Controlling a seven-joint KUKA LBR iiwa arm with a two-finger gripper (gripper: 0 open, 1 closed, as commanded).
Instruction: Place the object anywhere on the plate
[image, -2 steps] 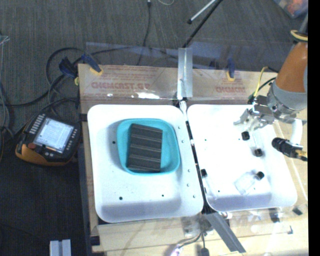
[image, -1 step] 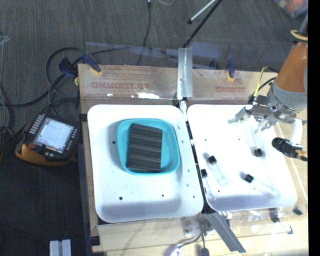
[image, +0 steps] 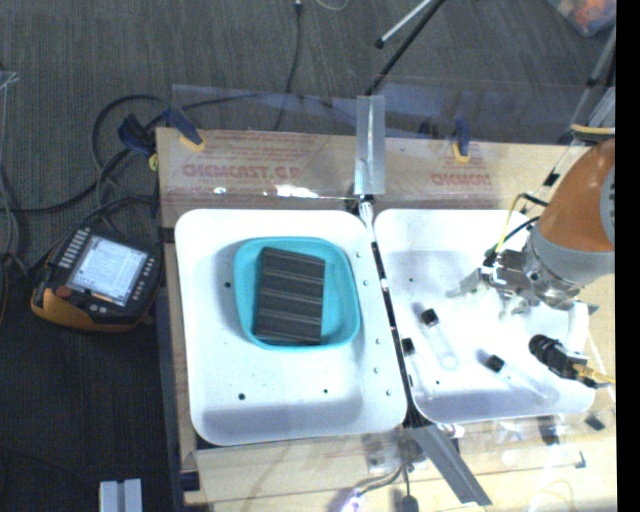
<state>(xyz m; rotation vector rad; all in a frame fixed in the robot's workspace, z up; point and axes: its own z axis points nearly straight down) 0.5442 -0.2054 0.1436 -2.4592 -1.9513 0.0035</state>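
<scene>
The dark ridged block (image: 291, 295) already lies on the teal plate (image: 345, 300), so the gripper (image: 520, 285), whose state I cannot tell, should keep away.

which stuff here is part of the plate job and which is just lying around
Job:
plate, teal, in the left bin
dark ribbed block, lying on the plate
end effector, over the right bin

Lying about:
small black bits in the right bin
pendant on the floor

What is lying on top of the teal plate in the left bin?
A dark grey ribbed block lies on the plate, slightly tilted, covering its middle. The plate's rim shows on all sides. The plate surface under the block is covered and cannot be seen.
</scene>
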